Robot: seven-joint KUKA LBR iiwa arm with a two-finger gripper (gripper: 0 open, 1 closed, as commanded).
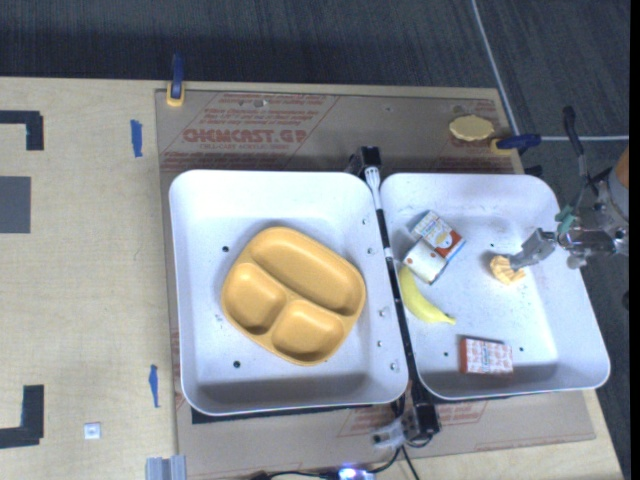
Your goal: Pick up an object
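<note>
- Yellow toy [508, 269] sits in right bin [560, 363], near its right wall.
- Gripper [527, 255] touching it (finger state: can't tell).
- Banana [424, 302], boxes nearby.

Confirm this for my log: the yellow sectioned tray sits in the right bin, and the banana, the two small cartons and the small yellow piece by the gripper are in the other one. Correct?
Not quite. The camera view shows the yellow sectioned tray in the left bin, not the right. The banana, the two small cartons and the small yellow piece by the gripper lie in the right bin.
</note>
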